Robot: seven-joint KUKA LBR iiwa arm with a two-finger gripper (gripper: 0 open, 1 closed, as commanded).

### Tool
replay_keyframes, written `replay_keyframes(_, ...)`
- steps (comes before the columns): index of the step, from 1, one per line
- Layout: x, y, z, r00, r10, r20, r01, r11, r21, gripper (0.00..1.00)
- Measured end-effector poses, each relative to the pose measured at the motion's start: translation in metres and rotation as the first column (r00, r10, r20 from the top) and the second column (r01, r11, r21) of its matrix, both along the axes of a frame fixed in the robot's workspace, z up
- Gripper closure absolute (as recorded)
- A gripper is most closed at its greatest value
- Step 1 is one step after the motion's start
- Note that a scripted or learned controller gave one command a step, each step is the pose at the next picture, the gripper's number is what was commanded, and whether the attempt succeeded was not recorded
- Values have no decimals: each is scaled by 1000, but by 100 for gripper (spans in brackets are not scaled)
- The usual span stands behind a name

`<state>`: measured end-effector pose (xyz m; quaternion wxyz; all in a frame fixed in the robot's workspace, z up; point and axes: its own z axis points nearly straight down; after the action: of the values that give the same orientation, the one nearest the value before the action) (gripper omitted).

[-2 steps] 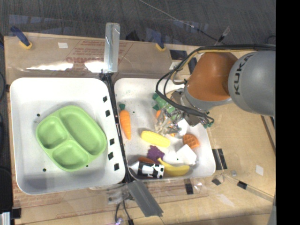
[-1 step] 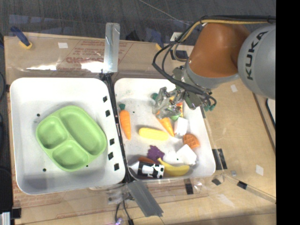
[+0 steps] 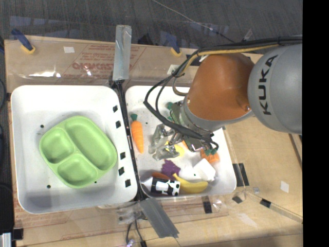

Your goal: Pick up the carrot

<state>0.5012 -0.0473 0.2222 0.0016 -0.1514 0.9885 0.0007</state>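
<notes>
Our gripper (image 3: 163, 140) hangs low in the right bin (image 3: 226, 181), its metal fingers pointing toward the dividing wall. Nothing sits between them, and we judge them slightly spread, closing on no object. It stands just beside the carrot (image 3: 137, 135) but apart from it, which we read as an approach rather than a grasp.

Going by size, the left bin (image 3: 25, 138) holds one thing, a green divided plate (image 3: 77, 151) lying flat near its middle. The right bin is crowded, which probably explains the careful side entry. The carrot lies lengthwise against the left wall, green top at the far end. Toward the near edge we see a banana (image 3: 193, 186), a black-and-white toy (image 3: 165, 187), a white piece (image 3: 202, 169), a purple piece (image 3: 170, 166) and a small orange piece (image 3: 211, 156).
</notes>
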Motion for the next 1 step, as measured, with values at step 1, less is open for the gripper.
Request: replay_keyframes(1, 49, -67, 147, 989, -151, 11, 151, 989, -4, 100)
